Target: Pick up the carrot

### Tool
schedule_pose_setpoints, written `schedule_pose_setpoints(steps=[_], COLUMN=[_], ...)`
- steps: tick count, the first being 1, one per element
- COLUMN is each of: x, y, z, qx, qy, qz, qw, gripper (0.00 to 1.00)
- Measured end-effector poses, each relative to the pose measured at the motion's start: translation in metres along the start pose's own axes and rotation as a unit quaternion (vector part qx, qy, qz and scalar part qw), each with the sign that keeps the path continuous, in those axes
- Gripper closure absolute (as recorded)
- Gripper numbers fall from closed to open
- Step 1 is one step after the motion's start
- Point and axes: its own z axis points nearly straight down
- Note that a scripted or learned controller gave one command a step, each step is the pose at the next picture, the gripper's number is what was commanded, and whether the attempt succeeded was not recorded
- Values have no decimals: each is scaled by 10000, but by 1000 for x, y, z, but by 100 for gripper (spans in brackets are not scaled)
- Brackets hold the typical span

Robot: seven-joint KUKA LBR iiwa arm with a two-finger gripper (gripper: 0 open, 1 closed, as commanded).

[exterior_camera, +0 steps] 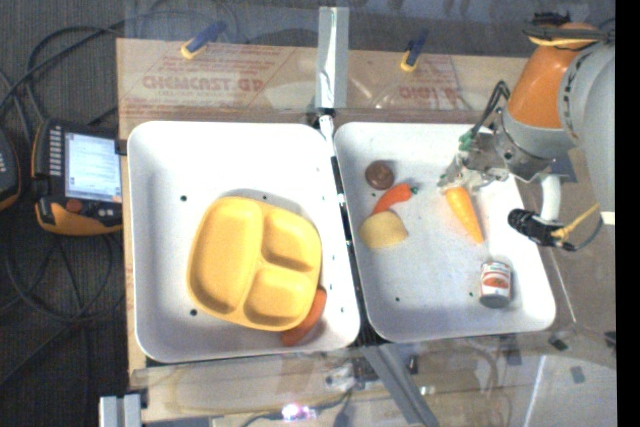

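Two carrot-like things lie in the right bin (pixel 540 315). A pale orange tapered carrot (pixel 464 214) lies in the bin's upper right part, pointing down and to the right. A smaller red-orange carrot with a green tip (pixel 393 198) lies near the bin's left side. My gripper (pixel 468 167) hangs just above the thick upper end of the pale orange carrot, touching or nearly touching it. The carrot rests on the bin floor. The grey arm with its orange band (pixel 545 85) comes in from the upper right.
Also in the right bin are a brown round thing (pixel 379 175), a yellowish lump (pixel 384 231) and a small can (pixel 495 281). The left bin (pixel 160 165) holds a yellow divided plate (pixel 257 262) with a red-orange thing (pixel 312 315) tucked under its lower edge.
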Motion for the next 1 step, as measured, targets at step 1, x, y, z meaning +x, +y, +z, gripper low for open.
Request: schedule_pose_setpoints(steps=[1], x=[53], y=[-91], z=[-87], qx=[6], qy=[-18], qz=[-930], qw=[9957], gripper=[100])
